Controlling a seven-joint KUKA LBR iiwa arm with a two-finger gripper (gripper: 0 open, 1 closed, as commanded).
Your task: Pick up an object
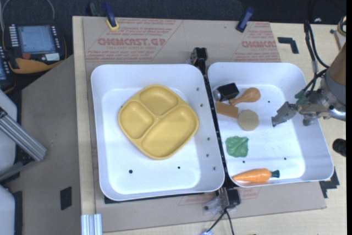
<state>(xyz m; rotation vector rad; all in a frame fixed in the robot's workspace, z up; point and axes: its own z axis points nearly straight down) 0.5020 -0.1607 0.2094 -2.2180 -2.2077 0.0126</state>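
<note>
The right bin (316,165) holds several toy foods. A black block (226,89) lies at its far left, with a tan drumstick (245,96) beside it and an orange-brown stick with a round tan end (241,116) below. A green leaf (237,146) sits lower, and a carrot (254,175) lies near the front wall. My gripper (296,117) hangs over the right part of this bin, open, with nothing between its fingers. It is to the right of the tan round piece and apart from it.
The left bin (104,118) carries a yellow divided plate (158,120) in its middle. A black clip (198,55) sits at the far end of the divider between the bins. Cables hang by the arm at the right edge.
</note>
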